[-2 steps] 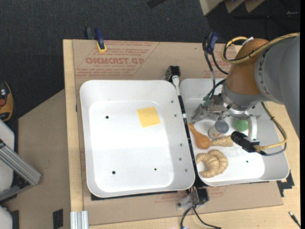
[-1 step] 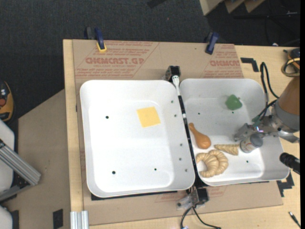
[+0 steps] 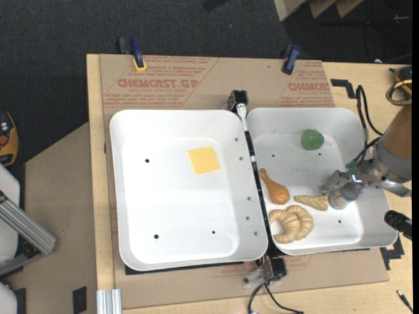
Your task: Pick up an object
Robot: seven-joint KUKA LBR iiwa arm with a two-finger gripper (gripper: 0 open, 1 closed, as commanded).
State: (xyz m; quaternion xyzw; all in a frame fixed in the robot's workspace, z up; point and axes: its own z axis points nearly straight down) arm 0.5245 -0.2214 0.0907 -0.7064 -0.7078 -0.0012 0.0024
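Note:
The right bin [image 3: 347,120] holds a green ball [image 3: 312,139] near its back, an orange drumstick-shaped piece [image 3: 274,186] at the left, a small beige ridged piece [image 3: 311,201] in the middle and a curled tan pastry-like object [image 3: 292,223] at the front. A flat yellow square [image 3: 203,160] lies in the left bin [image 3: 131,195]. My gripper [image 3: 336,193] reaches in from the right and hangs low over the right bin, its tip right beside the beige ridged piece's right end. Nothing shows as lifted.
Both bins sit on a cardboard sheet [image 3: 196,77] held by blue clamps [image 3: 138,54] at the back. Cables [image 3: 362,106] run along the right bin's far right side. A divider with black fittings [image 3: 238,102] separates the bins.

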